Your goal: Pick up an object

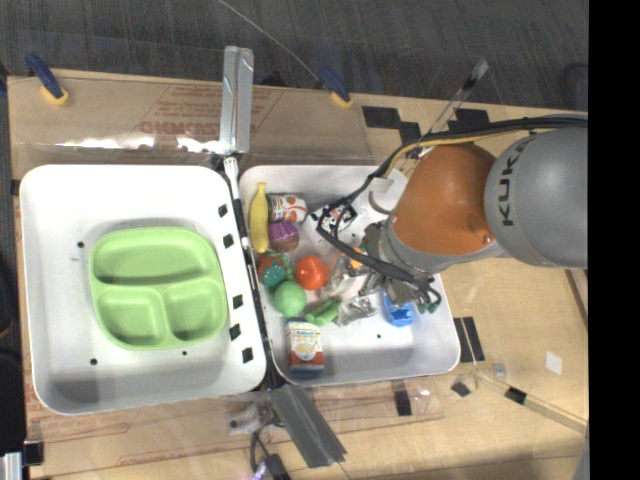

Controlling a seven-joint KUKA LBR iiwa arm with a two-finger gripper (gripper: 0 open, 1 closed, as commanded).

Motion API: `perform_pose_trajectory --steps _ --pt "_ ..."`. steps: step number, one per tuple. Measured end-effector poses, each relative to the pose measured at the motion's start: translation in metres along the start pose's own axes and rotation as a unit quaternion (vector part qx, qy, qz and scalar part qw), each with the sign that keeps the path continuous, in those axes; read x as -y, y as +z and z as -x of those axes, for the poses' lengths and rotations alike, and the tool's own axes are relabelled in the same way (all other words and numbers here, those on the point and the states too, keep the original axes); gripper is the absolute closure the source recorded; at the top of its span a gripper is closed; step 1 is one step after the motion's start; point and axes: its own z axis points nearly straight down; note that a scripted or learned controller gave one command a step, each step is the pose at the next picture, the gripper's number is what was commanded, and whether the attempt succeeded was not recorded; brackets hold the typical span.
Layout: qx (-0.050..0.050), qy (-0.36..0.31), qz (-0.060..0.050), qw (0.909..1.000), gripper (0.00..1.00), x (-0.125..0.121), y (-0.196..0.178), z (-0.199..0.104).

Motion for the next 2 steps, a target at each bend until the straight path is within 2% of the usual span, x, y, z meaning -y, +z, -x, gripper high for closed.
perform_pose_trajectory --steps 1,2 --pt "0.0 0.029 -0.001 0.9996 1.0 -0.056 -0.001 0.053" --pt "0.005 0.014 -0.002 0.9999 1.0 -0.092 -0.116 0.088"
